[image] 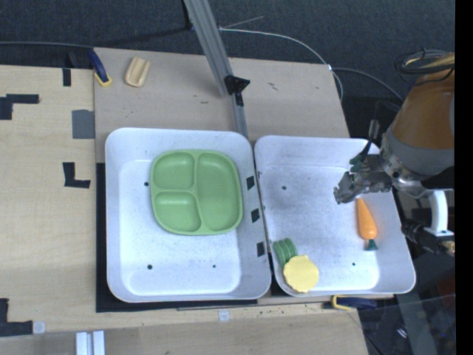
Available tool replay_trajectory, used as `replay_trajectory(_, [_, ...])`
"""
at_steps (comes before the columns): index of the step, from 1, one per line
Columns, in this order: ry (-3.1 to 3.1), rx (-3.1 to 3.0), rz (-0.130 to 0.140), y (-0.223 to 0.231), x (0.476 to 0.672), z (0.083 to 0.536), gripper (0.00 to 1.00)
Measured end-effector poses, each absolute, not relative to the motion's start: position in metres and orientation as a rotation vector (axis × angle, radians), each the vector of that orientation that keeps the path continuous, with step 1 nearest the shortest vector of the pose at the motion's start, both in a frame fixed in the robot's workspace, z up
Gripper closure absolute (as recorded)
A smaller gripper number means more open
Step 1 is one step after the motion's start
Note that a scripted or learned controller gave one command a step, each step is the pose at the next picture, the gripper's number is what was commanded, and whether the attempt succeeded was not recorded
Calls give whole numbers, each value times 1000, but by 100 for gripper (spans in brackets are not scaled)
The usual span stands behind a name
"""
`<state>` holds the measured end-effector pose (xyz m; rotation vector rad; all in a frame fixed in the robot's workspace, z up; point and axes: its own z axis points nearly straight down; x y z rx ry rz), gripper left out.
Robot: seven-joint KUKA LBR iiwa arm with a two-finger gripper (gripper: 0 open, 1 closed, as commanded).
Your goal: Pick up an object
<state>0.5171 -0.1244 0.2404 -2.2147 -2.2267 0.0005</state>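
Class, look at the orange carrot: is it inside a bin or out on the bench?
Inside. The carrot lies flat on the floor of the right bin, near its right wall, just below the gripper.

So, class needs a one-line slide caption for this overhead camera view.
Gripper poised beside a carrot in the right bin; green plate in the left.

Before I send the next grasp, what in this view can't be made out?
- Gripper: a dark, blurred shape over the right bin; whether it is open or shut cannot be told.
- Carrot: its top end sits under the gripper's body, so contact is unclear.
- Green item: partly covered by the yellow object; its shape is unclear.
- Arm: cut off by the right edge.
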Motion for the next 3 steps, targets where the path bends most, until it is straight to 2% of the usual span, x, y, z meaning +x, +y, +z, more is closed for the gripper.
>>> replay_trajectory(3, [-2227, -2214, 2, 10, 564, 233, 100])
